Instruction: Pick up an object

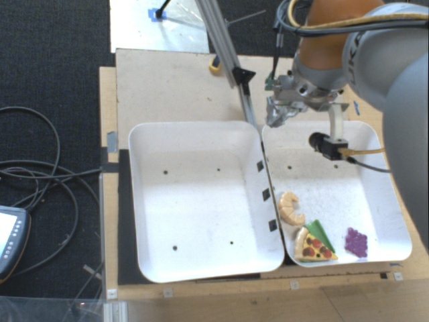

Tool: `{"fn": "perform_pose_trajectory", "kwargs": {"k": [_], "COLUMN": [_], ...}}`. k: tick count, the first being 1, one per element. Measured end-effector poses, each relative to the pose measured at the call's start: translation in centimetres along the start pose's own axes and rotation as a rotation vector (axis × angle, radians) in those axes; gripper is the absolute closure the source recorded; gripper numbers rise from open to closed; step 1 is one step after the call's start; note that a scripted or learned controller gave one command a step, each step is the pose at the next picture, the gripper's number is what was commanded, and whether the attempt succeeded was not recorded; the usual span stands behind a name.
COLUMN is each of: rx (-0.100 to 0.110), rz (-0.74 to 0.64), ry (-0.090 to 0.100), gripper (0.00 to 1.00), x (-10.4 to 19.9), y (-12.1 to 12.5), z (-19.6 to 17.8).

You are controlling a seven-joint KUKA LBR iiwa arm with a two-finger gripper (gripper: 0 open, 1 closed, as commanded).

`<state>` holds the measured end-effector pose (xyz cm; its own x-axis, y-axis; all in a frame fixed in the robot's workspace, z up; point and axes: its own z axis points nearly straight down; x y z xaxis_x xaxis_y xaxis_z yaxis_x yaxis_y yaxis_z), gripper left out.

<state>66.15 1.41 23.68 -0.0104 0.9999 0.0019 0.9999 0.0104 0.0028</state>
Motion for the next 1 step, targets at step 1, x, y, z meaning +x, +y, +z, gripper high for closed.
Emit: {"fn": "perform_pose_trajectory", "kwargs": {"k": [1], "rx": [0.003], "rz": [-0.001], "ry": [0.000], "gripper": [1.00], "x": [5.38], "y": [-1.17], "z": [-0.23]}}
